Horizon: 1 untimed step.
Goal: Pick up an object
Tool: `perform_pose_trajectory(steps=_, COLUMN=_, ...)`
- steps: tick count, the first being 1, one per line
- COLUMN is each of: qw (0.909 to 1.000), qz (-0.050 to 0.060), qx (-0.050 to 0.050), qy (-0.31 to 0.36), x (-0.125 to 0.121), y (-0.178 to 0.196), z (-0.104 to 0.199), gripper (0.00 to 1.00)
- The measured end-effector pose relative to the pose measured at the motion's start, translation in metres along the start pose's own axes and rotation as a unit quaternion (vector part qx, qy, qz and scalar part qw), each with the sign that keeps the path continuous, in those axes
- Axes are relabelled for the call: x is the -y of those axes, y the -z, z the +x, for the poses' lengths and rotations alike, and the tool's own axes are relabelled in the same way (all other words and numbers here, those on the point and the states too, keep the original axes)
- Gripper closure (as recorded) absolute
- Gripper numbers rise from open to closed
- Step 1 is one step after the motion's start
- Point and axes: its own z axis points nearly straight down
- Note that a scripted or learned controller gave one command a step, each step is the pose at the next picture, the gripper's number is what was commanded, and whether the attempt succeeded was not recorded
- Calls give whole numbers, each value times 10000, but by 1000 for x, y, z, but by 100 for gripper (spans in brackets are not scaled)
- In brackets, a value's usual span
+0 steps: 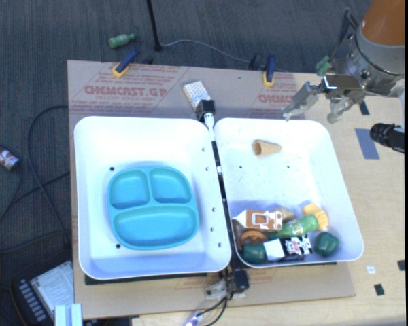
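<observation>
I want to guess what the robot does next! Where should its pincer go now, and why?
Probably forward and down toward the cone. The pincer hangs over the right bin's far edge, holding nothing. The cone lies alone on bare floor close by, while the other toys are crowded together in the near corner, so the cone looks like the easier grab.

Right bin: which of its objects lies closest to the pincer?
The tan cone, alone near the right bin's far end, below the open pincer. The other toys sit piled at the bin's near end.
</observation>
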Motion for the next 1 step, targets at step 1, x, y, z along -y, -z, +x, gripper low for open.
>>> perform_pose_trajectory(steps=1, qw=10000, qz=37, qx=-10, qy=3, x=-57, y=-99, z=34, gripper=0)
